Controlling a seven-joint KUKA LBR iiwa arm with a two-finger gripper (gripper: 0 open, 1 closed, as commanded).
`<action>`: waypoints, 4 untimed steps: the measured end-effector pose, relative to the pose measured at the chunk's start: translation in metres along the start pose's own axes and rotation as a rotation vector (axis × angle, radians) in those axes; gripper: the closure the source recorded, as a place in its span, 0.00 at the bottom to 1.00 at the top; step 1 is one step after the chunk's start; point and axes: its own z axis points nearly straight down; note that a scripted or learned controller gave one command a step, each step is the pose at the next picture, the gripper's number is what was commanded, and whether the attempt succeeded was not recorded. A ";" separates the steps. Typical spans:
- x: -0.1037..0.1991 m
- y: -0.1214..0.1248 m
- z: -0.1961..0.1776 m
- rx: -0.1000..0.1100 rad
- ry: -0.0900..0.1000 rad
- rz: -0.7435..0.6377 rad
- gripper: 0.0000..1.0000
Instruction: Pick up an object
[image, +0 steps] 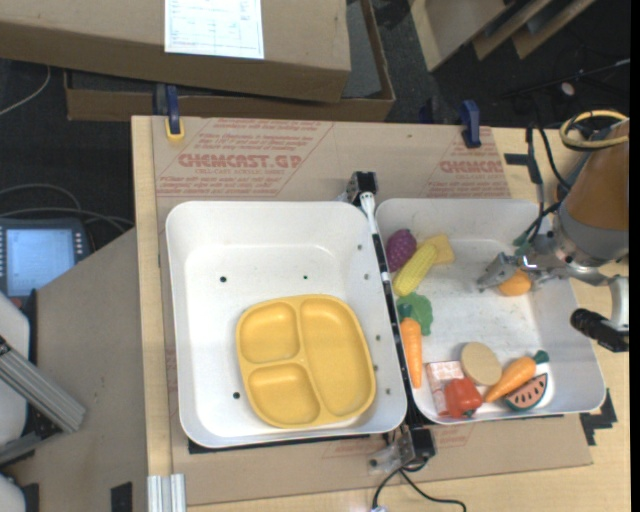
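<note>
The gripper (500, 272) hangs over the right bin (560, 400), an orange object (516, 286) just beside it; the yellow divided tray (305, 358) lies in the left bin (200, 300).

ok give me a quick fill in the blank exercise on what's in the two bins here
1. The yellow tray lies in the ____ bin.
2. The yellow tray has ____ compartments.
3. The corn cob lies beside a ____ bunch of grapes.
4. The watermelon slice sits near the ____ corner of the right bin.

Missing words: left; three; purple; front right
</note>
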 end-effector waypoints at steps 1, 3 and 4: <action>-0.002 0.043 0.008 0.000 0.007 -0.003 0.00; 0.002 -0.001 -0.004 -0.005 -0.005 0.003 1.00; 0.048 -0.039 -0.062 -0.001 -0.003 0.000 1.00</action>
